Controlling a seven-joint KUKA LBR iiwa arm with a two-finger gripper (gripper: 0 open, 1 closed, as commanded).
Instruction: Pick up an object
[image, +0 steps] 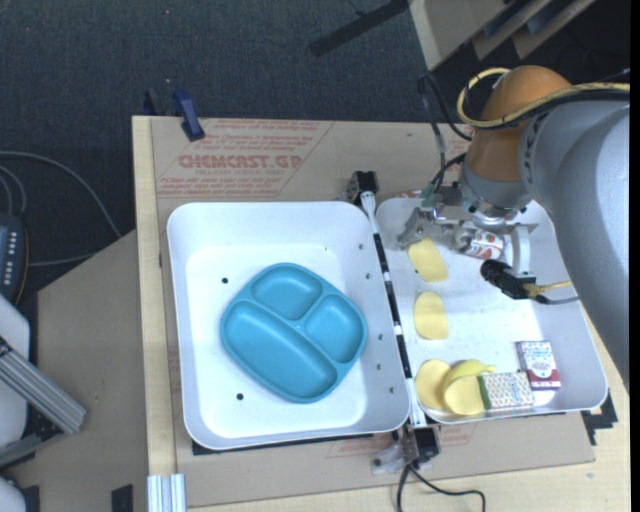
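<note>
arm: grey, bulky, enters from the right over the far end of the right bin; orange band just above the wrist, a yellow cable looped around it.
left bin: shallow, white, wide bare floor around its one item.
blue tray: sectioned plate with three compartments, lying turned at an angle in the middle of the left bin, apart from every wall.
right bin: white, touching the left bin along a shared edge with black clips; its middle floor is mostly bare, its near end crowded.
yellow pieces: one pale oval at the far end just beside the gripper, another nearer the middle; both close to the shared edge.
yellow cluster: rounded yellow items piled in the near corner, touching a speckled packet.
small carton: red and white, near the right wall.
gripper: low over the far end of the right bin, wrist pointing down; cannot tell how the jaws stand or whether anything is held.
</note>
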